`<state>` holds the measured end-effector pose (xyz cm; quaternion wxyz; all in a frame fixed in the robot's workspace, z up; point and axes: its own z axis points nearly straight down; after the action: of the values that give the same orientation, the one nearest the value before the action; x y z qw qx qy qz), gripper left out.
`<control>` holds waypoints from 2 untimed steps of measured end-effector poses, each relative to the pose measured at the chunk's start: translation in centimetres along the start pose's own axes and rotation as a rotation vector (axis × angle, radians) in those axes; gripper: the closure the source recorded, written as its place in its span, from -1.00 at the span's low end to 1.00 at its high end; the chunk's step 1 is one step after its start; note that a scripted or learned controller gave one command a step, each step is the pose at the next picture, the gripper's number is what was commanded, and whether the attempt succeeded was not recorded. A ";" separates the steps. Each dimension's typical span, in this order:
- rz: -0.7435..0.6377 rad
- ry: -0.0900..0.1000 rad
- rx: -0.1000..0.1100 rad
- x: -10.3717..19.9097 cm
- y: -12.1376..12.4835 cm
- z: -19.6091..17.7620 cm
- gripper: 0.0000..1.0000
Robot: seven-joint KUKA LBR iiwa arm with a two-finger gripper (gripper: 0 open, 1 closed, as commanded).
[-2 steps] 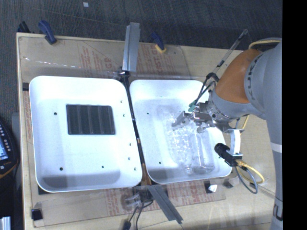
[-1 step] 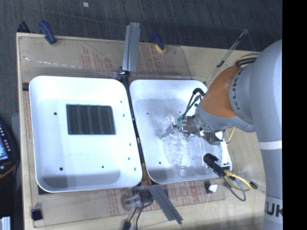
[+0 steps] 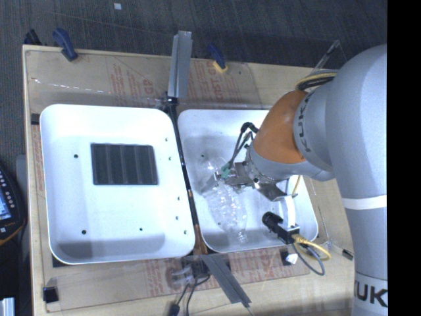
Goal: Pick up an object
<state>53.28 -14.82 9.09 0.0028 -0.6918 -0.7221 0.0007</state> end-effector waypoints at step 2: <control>0.369 -0.001 -0.003 0.9 4.5 -0.1 -1.00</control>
<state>57.70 -13.74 9.15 0.0014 -0.8125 -0.5829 0.0005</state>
